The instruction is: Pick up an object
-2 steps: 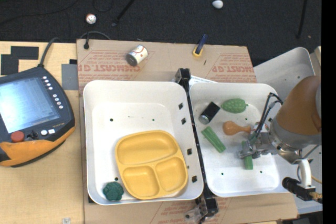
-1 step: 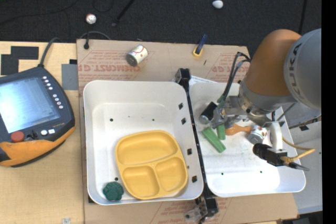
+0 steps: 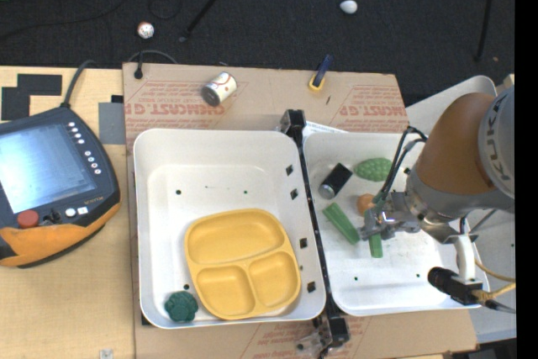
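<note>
My gripper [image 3: 376,224] hangs low over the right bin [image 3: 395,298], near its middle. A small dark green piece [image 3: 375,246] shows just below the gripper; whether it is held I cannot tell. A long green block [image 3: 340,223] lies tilted just left of the gripper. A small orange thing [image 3: 364,202] sits right behind the gripper. Farther back lie a black cylinder [image 3: 336,178] and a pale green bumpy object [image 3: 374,169].
The left bin [image 3: 160,181] holds a yellow divided tray [image 3: 242,261] and a dark green round lump [image 3: 180,307] in its front left corner. A divider wall [image 3: 309,214] separates the bins. A small can [image 3: 218,88] lies on the cardboard behind them.
</note>
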Available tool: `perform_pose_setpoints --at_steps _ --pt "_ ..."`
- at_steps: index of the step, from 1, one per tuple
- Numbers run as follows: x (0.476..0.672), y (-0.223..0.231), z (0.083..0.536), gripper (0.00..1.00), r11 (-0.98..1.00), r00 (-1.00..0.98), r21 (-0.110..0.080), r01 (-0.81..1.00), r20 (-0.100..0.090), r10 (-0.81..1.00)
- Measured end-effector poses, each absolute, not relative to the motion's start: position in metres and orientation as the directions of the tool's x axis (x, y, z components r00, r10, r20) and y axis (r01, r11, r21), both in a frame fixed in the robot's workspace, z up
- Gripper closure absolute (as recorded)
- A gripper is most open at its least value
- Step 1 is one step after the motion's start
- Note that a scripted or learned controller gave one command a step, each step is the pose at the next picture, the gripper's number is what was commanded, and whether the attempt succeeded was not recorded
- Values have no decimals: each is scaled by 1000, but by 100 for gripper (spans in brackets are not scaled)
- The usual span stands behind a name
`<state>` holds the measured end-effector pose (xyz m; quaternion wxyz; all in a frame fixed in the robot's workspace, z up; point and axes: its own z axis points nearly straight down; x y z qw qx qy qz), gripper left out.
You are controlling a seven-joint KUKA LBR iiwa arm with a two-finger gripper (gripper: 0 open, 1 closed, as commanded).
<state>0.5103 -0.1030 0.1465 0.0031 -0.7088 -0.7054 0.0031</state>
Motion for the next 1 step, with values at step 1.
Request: perform_pose_setpoints --at_steps 1 --pt "532 16 189 100 10 -10 2 1000 4 1000"
